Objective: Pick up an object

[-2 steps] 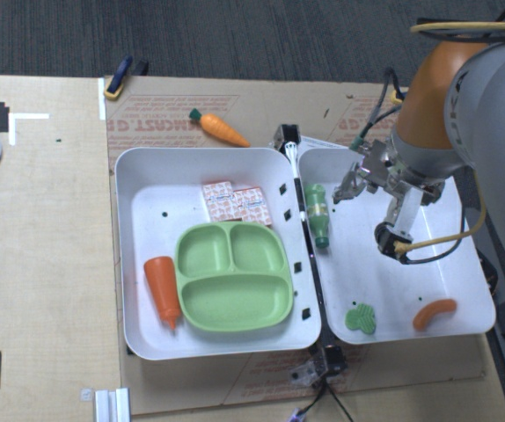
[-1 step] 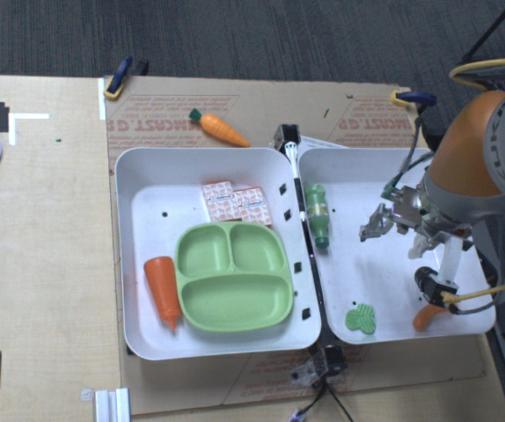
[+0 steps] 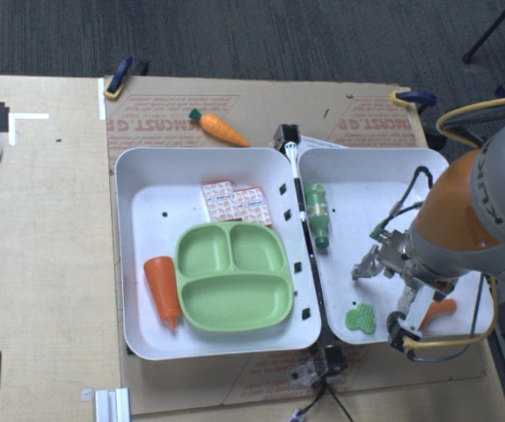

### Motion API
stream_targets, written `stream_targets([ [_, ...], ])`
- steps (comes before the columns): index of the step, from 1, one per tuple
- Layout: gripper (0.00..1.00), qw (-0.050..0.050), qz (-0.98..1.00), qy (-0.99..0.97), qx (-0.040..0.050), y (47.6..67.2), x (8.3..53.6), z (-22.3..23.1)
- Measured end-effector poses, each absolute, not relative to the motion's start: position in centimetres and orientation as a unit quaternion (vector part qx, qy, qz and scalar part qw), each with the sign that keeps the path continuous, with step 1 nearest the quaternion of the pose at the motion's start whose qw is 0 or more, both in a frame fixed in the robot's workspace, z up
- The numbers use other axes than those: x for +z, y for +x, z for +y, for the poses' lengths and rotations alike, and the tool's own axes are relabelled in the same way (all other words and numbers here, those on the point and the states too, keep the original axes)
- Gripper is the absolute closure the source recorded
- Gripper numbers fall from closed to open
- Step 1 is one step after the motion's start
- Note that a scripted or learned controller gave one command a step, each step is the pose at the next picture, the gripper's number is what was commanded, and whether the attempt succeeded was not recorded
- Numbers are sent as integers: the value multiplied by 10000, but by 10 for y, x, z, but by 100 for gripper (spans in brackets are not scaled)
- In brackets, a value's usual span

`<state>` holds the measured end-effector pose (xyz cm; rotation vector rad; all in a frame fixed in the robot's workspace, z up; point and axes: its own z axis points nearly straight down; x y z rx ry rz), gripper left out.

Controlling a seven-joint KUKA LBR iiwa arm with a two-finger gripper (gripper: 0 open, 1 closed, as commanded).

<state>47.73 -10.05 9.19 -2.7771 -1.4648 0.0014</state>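
Observation:
My gripper (image 3: 371, 266) hangs low over the middle of the right bin (image 3: 349, 170), reaching in from the right. A green bottle (image 3: 317, 214) lies along that bin's left wall, up and to the left of the gripper. A small green leafy toy (image 3: 361, 318) rests near the front wall, just below the gripper. An orange piece (image 3: 443, 307) peeks out beside the wrist at the right. Nothing is visibly held.
The left bin (image 3: 138, 192) holds a green divided plate (image 3: 235, 280), an orange cone-shaped toy (image 3: 162, 293) at its left and a red-and-white packet (image 3: 233, 202) behind it. A toy carrot (image 3: 220, 127) lies on the cardboard (image 3: 367, 121) behind the bins.

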Motion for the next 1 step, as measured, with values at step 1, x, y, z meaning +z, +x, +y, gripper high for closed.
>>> stream_targets([
  [1,0,4,-3717,-9283,11,572,92,-137],
])
